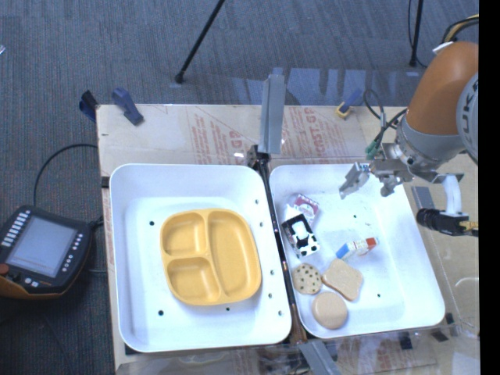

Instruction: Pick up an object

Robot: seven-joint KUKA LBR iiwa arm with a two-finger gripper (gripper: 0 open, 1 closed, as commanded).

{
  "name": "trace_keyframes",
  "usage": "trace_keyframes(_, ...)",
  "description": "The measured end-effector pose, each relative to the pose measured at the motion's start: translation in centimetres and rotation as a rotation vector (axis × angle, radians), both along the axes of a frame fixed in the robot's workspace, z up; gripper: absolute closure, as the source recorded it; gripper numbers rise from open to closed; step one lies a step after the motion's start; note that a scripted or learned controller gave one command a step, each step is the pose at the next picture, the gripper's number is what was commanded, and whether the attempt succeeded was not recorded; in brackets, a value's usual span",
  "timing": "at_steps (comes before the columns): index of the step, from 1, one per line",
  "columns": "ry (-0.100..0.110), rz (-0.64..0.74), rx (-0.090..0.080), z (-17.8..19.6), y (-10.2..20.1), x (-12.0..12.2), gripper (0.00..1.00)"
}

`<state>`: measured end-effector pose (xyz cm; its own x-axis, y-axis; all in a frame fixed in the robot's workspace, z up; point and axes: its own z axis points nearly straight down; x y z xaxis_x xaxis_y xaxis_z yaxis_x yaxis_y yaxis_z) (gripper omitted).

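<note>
Robot lab: teach pendant (39, 250), tripod legs (205, 28)

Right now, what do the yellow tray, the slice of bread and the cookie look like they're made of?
The yellow tray looks like moulded plastic: one even colour, rounded dividers, a soft sheen. The slice of bread and the cookie are probably plastic or rubber toy food: their colours are flat and their edges clean, though the view is too coarse to be sure.

lying loose in the right bin (406, 287): a pink-and-white packet (305, 205) near the left wall, a black-and-white cow toy (301, 236) just below it, a small carton (357, 248) with a red end toward the middle, tilted. lower down, a chocolate-chip cookie (307, 279), a toast slice (343, 278) and a round tan bun (330, 310), close together.
</note>
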<state>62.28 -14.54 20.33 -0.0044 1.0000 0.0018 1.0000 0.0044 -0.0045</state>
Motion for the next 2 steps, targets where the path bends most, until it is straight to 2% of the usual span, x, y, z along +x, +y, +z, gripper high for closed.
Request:
trace_keyframes(1,0.001,0.007,0.0,-11.9,-0.9,-3.0,0.0)
trace_keyframes(2,0.002,0.064,0.001,-11.8,1.4,-9.7,0.0)
